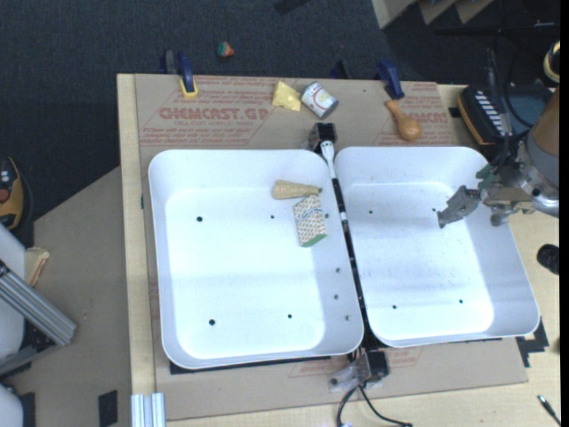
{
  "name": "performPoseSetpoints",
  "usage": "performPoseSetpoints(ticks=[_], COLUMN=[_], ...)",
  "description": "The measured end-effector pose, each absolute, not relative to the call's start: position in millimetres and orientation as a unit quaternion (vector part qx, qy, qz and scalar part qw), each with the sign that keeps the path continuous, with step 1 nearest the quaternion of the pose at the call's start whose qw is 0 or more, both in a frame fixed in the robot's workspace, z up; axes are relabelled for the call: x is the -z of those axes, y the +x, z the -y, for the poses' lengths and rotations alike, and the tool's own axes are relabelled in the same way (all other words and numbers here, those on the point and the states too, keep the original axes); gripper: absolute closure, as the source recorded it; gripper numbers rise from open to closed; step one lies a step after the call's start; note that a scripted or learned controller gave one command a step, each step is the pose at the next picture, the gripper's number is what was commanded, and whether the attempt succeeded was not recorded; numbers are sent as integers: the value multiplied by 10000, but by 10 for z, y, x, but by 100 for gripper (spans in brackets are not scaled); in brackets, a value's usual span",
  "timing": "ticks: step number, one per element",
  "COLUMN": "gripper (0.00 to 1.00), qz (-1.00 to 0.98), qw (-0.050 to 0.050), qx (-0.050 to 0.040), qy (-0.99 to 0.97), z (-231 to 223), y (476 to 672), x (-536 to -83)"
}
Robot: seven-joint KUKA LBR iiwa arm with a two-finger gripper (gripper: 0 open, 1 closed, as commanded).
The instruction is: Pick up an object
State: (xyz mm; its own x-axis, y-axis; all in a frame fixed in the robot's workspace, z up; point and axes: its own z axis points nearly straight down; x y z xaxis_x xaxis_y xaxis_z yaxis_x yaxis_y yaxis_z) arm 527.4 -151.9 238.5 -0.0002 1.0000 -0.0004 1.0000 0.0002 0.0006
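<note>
The gripper [462, 205] hangs over the right bin [498, 323]; whether it is open or closed cannot be told. The patterned packet [309, 220] lies well to its left in the left bin [169, 265], long axis running near-to-far, a tan roll [294, 189] touching its far end

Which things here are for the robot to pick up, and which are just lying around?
For the job:
gripper, over the right bin
tan cone-shaped piece in the left bin
patterned packet in the left bin

Just lying about, on the board behind the bins:
yellow piece
small can
wooden-looking tool
</note>
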Motion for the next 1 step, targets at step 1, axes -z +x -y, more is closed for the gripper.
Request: performPoseSetpoints(ticks=[1], gripper=[100], qz=[-7075], qw=[20], qx=[-8], qy=[7068], z=[1519], y=[5282], x=[-2493])
